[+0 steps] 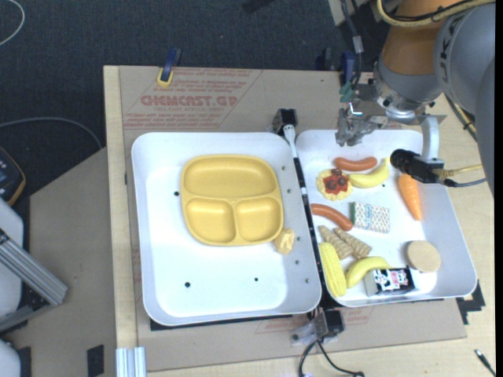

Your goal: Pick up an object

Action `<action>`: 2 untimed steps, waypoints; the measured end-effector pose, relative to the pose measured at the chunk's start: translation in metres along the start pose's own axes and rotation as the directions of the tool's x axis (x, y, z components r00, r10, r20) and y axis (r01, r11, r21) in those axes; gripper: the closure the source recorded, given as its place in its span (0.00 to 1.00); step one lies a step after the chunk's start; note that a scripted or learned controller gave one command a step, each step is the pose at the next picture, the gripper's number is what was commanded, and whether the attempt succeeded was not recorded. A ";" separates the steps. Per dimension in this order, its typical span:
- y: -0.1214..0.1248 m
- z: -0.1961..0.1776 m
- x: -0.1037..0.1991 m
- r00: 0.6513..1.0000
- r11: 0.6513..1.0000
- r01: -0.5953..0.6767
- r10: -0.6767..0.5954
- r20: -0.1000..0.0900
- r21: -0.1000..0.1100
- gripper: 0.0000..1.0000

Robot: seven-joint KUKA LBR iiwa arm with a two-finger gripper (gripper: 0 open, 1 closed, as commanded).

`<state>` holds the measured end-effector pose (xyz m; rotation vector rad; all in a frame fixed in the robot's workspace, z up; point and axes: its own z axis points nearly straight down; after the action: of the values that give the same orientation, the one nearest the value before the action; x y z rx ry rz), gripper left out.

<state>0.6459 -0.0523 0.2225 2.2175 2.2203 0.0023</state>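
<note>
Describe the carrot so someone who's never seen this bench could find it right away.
Start at the right white bin, the one crowded with toy food. Along its right side, below the black handle-like piece, lies the carrot. It is the only solid orange, tapered piece; the bananas nearby are yellow and the sausages reddish.

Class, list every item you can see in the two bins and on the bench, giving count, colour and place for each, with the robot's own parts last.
Divided tray: 1, yellow, left bin
Small pale yellow piece: 1, left bin, by the tray's lower right corner
Sausages: 2, red-brown, right bin, one at the top, one mid-left
Bananas: 2, yellow, right bin, upper and lower
Mini pizza: 1, yellow with red, right bin
Carrot: 1, orange, right side
Corn cob: 1, yellow, lower left
Patterned packet: 1, white-green, centre
Round biscuit: 1, tan, lower right
Carton: 1, black-white, bottom
Bins: 2, white, left and right
Arm: 1, grey with orange band, upper right
Gripper: 1, over the right bin's top edge
</note>
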 end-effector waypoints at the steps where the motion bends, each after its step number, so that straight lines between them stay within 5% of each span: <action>1: -0.007 0.002 -0.011 1.000 1.000 -0.003 0.003 -0.001 0.005 1.00; 2: -0.001 0.003 -0.002 1.000 1.000 0.000 0.000 0.000 0.002 1.00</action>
<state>0.6448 -0.0545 0.2193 2.2189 2.2209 0.0010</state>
